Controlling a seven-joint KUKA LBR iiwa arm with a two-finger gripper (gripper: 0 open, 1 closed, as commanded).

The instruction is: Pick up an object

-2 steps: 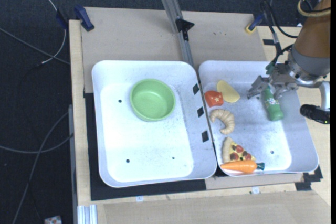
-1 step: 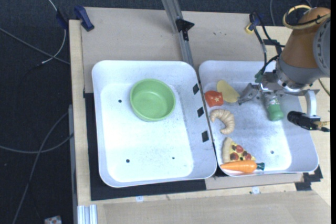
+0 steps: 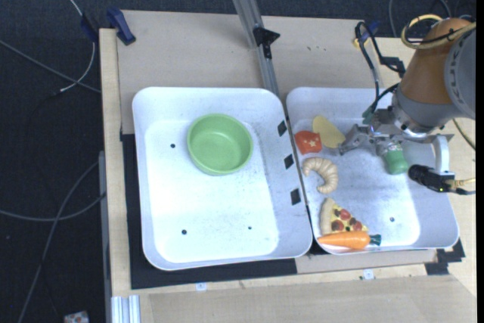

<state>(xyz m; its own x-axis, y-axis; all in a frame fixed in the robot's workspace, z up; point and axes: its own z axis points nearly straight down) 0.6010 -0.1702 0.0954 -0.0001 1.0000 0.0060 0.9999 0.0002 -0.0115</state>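
Gripper: the two-finger gripper (image 3: 361, 137) sits low over the right white bin (image 3: 431, 227), at the end of the grey arm with the orange band (image 3: 435, 72) that comes in from the right side. Its metal fingers point toward the left of the view. How far they are spread, one cannot tell from this slant, and nothing is seen between them.

Nearest thing: the flat yellow plastic chip-shaped piece (image 3: 327, 131) lies just beside the fingertips, straight ahead of them in the direction they point. Its long axis runs roughly across that direction.

Next to it: the small red plastic tomato-like toy (image 3: 308, 141) lies a little farther out beyond the yellow piece, touching or nearly touching it.

Behind the gripper: a small green cylinder-shaped object (image 3: 394, 160) lies close under the wrist, on the near side; whether the arm touches it is not clear.

Farther things: the beige curved croissant toy (image 3: 323, 173) lies ahead and toward the front edge, well apart from the fingers; the pizza slice toy (image 3: 340, 219) and the orange carrot toy (image 3: 346, 240) are farther yet.

Judgement: the yellow piece is probably the target, because it needs only a short advance. Being flat, it may slip away.

Other bin: the green round bowl (image 3: 219, 143) in the left white bin (image 3: 181, 238) is far away.
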